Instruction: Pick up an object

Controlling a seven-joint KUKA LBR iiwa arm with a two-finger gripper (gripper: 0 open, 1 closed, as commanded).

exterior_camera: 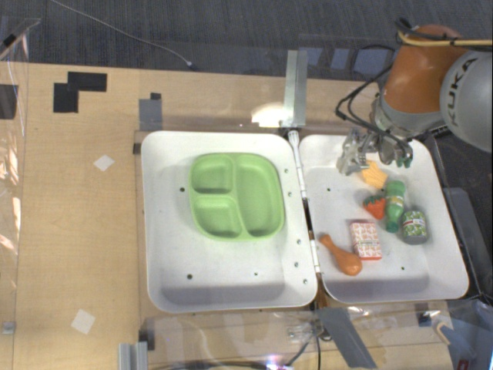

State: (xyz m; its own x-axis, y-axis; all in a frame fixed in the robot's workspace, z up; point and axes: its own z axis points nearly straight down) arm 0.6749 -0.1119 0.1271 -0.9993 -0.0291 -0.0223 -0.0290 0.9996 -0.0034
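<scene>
Camera view, looking down at a slant on the worktop (85, 230), has the arm (431, 83) reaching in from the right, its orange band above the wrist, with the hand (376, 154) low over the far end of the right bin (439, 276). Whether the hand is open or closed I cannot tell; its metal parts blur together at this size, and nothing can be seen clamped in it. Just beneath and beside it lies a small yellow-orange piece (374, 176), close enough that it may be touching, though that is not clear. All the loose items sit in this bin: a red piece (375, 206) and a green bottle (395, 203) side by side, a dark round can (414, 227) just past the bottle, a pink box (365, 240) nearer the front, and an orange drumstick-shaped toy (341, 254) beside it toward the bin's left wall. The left bin (166, 276) carries a green divided tray (235, 196), well apart from the hand. As I judge it, the pick is not yet done: every object appears to rest on the bin floor and none is lifted. The approach looks largely made, with the yellow-orange piece the likely target; what remains is to secure a grip and raise it clear.
</scene>
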